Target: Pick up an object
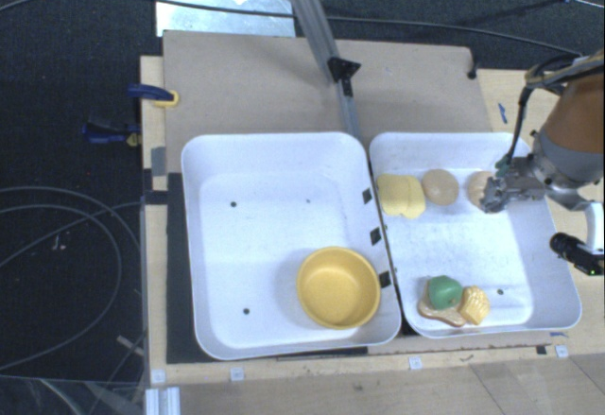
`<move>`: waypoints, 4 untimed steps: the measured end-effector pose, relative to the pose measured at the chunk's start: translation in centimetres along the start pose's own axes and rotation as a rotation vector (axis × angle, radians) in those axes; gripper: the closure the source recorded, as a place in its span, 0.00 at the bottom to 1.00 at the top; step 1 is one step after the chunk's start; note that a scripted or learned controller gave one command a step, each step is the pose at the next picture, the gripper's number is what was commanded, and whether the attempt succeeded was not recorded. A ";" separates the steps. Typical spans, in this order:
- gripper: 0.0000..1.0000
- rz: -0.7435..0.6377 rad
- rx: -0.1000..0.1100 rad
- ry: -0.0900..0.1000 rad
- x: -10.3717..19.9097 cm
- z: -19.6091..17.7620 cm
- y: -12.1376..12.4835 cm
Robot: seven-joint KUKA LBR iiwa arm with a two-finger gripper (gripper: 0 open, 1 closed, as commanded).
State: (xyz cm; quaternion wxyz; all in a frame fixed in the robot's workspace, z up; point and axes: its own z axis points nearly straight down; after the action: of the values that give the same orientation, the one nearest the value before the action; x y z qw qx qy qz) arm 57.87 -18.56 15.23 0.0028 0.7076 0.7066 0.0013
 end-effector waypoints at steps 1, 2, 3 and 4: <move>1.00 -0.007 -0.002 0.000 0.5 -6.3 0.5; 1.00 -0.008 0.002 0.001 0.5 -8.7 0.6; 1.00 -0.012 0.001 0.003 4.9 -9.4 2.6; 1.00 -0.012 0.003 0.003 9.8 -8.2 4.2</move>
State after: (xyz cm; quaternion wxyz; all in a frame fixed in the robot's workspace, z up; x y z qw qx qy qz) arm 62.02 -8.76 23.41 0.0005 0.7034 0.7108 0.0013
